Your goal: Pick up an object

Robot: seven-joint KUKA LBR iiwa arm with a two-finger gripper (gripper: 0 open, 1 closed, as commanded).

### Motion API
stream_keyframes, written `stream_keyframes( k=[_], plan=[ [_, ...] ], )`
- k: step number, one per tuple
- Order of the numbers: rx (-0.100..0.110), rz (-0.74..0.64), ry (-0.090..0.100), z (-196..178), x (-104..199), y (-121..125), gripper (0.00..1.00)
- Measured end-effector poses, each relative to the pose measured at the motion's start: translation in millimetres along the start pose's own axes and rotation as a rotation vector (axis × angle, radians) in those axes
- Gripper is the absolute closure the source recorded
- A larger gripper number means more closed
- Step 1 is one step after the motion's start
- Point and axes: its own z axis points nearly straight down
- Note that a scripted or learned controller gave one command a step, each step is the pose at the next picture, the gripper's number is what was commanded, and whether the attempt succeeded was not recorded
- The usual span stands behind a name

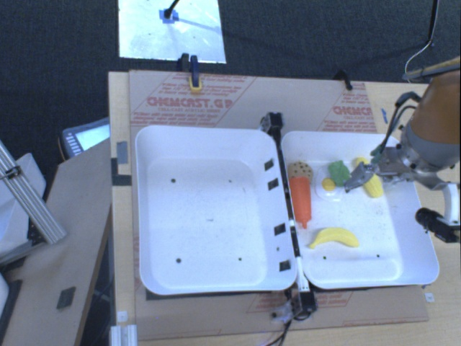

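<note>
Gripper (358, 179) low in right bin (403, 269), far side; whether it's released or clenched, cannot tell. Green toy (338, 171) just left of tip, yellow piece (373, 187) just right. Banana (334, 238) nearer, long axis left-right. Carrot (300, 200) by divider, axis near-far.

The grey arm (432, 132) with its orange band reaches in from the desk's right edge, tool (358, 178) angled down and leftward.

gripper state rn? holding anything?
End effector: cannot be told whether open or closed. It sits low in the right bin between the green toy and a yellow piece; no grasp visible.
</note>
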Motion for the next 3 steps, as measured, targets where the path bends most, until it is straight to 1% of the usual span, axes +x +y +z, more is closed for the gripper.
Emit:
stream_keyframes(
  k=[1,2,3],
  plan=[
    [-0.003,-0.002,0.0,-11,0,1,1.0],
    [-0.012,-0.008,0.0,-134,58,-9,1.0],
    [-0.002,-0.001,-0.001,-127,55,-10,0.0]
  ],
)
